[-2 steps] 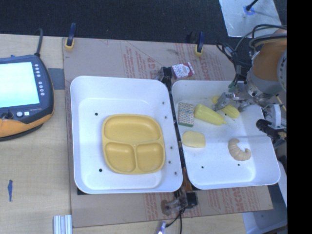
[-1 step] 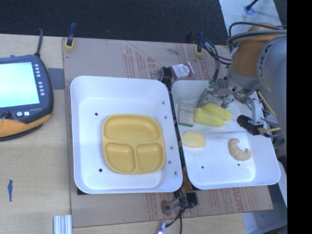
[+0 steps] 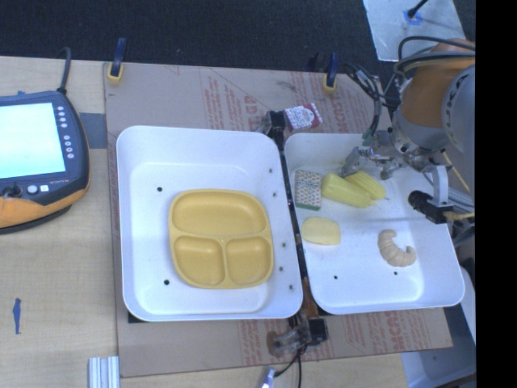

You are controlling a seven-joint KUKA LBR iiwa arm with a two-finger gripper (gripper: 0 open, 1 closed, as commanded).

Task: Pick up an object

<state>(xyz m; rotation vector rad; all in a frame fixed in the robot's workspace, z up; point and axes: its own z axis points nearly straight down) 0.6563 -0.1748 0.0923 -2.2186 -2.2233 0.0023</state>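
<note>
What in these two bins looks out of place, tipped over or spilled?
Nothing stands out. The yellow divided plate lies flat in the left bin. In the right bin, the corn cob, sponge, pale yellow piece and shrimp lie loose inside the rim.

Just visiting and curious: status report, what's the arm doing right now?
Gripper low over right bin, beside yellow corn piece. Nothing seen held. Sponge, shrimp nearby.

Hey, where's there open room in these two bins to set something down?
In the right bin, the floor in front of the pale yellow block and croissant is bare. In the left bin, a margin rings the yellow tray. The right bin's back is crowded around the gripper.
</note>
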